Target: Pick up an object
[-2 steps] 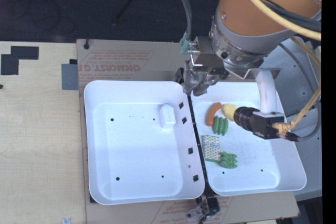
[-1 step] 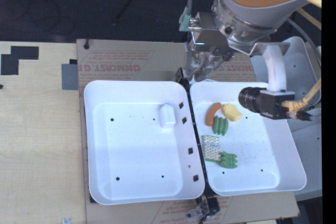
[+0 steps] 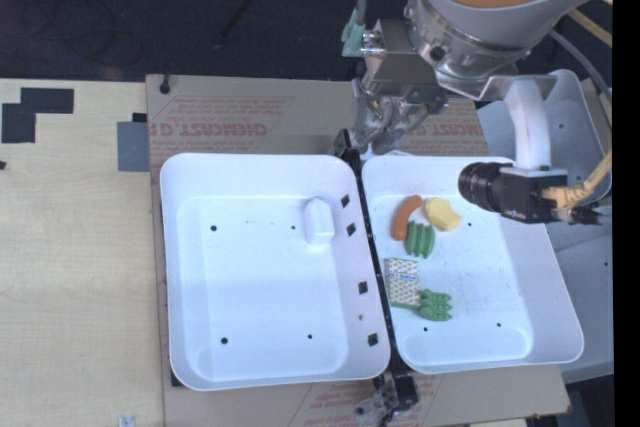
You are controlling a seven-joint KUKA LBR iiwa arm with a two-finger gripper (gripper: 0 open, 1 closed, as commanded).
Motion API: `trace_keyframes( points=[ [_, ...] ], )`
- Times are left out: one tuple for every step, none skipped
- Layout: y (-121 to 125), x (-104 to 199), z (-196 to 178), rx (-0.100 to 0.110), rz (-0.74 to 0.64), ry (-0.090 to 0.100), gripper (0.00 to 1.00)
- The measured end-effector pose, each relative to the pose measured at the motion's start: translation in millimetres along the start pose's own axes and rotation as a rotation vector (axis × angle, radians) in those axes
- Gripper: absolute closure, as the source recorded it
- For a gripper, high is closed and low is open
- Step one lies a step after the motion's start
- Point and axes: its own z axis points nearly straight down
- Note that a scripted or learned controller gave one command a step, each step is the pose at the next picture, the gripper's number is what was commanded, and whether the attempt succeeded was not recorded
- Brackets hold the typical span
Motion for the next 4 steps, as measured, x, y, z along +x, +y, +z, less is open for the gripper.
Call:
trace_keyframes(
  points=[
    [0.1, 0.9, -9.1, 0.004, -0.007, -0.001, 1.00],
    [0.2, 1.6, -18.1, 0.009, -0.014, -0.002, 1.00],
    [0.4, 2.4, -27.3, 0.013, -0.022, -0.003, 1.00],
    [0.6, 3.2, -36.5, 0.018, -0.029, -0.004, 1.00]
  ],
)
